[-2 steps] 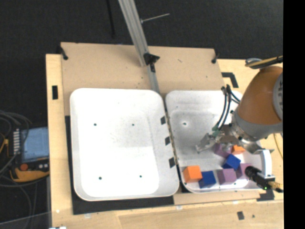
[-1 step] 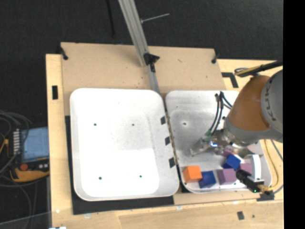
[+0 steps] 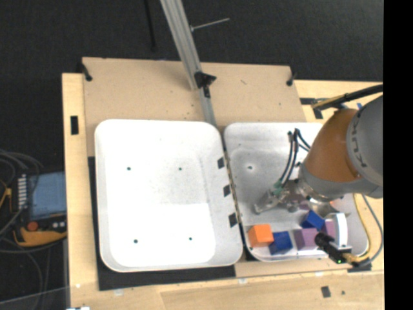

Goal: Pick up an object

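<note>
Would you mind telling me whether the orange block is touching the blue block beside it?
Touching: the camera view shows the orange block and blue block edge to edge, no gap.

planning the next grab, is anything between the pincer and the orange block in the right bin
Nothing visible stands between them. The pincer hangs above bare bin floor, and the orange block lies just toward the near wall from it, uncovered. A blue block touches or nearly touches the orange block's right side, which could crowd a grasp.
</note>
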`<state>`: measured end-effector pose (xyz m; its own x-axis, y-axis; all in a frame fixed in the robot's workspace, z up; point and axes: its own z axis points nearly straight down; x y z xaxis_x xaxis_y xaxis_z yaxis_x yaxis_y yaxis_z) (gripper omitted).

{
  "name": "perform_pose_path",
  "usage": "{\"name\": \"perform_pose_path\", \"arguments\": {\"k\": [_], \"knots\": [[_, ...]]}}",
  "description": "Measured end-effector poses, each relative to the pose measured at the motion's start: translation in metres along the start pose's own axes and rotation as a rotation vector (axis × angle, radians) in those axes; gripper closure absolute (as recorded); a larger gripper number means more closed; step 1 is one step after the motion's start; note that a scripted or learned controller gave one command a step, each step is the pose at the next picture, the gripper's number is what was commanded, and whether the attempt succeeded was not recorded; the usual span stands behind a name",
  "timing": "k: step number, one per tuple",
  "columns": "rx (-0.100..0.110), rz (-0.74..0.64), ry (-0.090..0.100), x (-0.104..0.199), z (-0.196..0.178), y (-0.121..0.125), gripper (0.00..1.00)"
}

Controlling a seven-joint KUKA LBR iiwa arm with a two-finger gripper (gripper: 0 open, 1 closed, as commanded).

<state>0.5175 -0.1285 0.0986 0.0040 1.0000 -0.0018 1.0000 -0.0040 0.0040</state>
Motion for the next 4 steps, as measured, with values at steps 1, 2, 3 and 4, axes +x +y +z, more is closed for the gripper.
{"name": "perform_pose_path", "arguments": {"k": [1, 2, 3, 4], "knots": [[-0.005, 0.007, 0.000, -0.001, -0.011, 0.001, 1.00], [-0.002, -0.004, 0.000, 0.000, -0.055, 0.000, 1.00], [-0.005, -0.008, 0.000, 0.000, -0.119, 0.004, 1.00], [-0.004, -0.008, 0.000, -0.001, -0.173, 0.006, 1.00]]}}
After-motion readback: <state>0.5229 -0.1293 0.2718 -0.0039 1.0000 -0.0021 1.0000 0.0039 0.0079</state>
